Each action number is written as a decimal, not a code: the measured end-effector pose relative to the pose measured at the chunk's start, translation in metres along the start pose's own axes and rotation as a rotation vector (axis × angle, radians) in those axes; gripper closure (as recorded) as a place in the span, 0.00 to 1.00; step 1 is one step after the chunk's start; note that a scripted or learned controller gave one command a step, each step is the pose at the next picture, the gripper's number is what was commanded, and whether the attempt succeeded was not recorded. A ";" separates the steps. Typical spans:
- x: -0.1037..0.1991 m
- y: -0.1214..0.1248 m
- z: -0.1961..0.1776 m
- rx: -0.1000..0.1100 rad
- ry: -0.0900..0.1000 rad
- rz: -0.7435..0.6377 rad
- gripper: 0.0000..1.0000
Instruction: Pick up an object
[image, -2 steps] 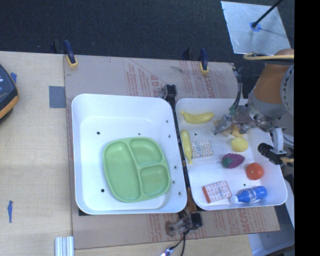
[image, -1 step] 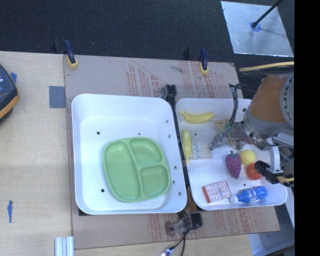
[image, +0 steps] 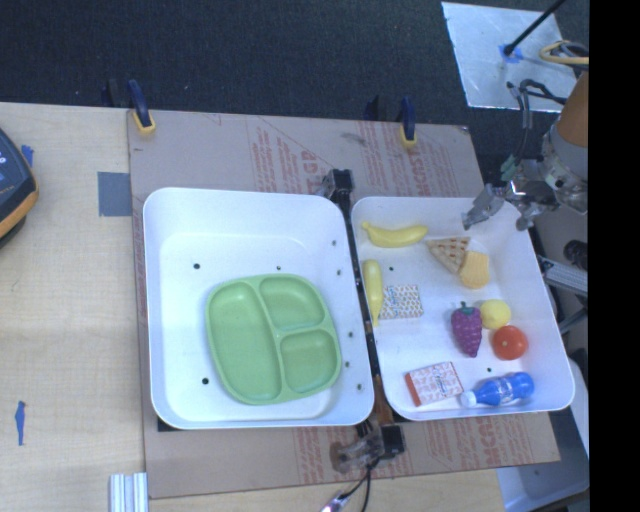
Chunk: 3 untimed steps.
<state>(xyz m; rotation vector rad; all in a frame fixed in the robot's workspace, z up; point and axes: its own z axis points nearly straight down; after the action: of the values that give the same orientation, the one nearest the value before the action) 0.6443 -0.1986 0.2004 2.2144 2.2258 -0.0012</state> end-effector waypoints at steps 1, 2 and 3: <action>-0.013 -0.017 0.110 0.006 0.002 0.001 0.00; -0.013 -0.016 0.098 0.005 0.000 -0.003 1.00; 0.037 -0.003 0.026 0.000 0.002 0.000 1.00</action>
<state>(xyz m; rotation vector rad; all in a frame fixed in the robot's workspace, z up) 0.6414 -0.1612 0.1742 2.2150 2.2271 0.0009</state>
